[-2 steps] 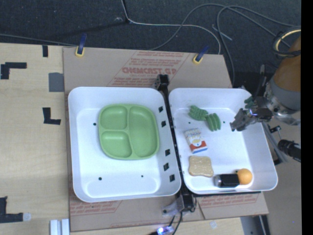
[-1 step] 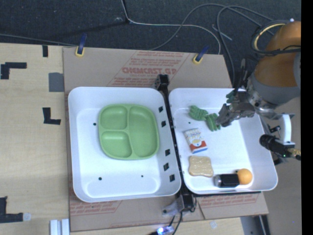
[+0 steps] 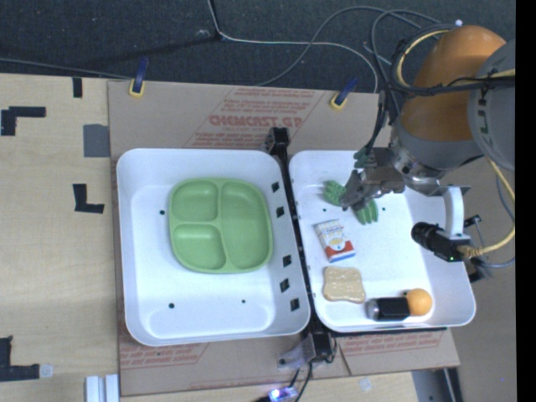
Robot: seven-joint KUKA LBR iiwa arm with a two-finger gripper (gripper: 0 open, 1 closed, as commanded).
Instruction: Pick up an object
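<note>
The right bin [image 3: 435, 249] holds a green leafy toy [image 3: 338, 194], a small white carton with red and blue print [image 3: 335, 240], a tan bread slice [image 3: 343, 284], a black object [image 3: 386, 309] and an orange ball [image 3: 417, 301]. My gripper [image 3: 362, 193] hangs low over the bin's far left part, right at the green toy, with part of the toy hidden under it. The grey arm with its orange band [image 3: 456, 65] comes in from the upper right.
The left bin [image 3: 142, 249] holds a green divided plate [image 3: 221, 225]. A black divider [image 3: 289, 224] runs between the bins. Cables loop over the dark floor at the back. Brown cardboard [image 3: 251, 115] lies under both bins.
</note>
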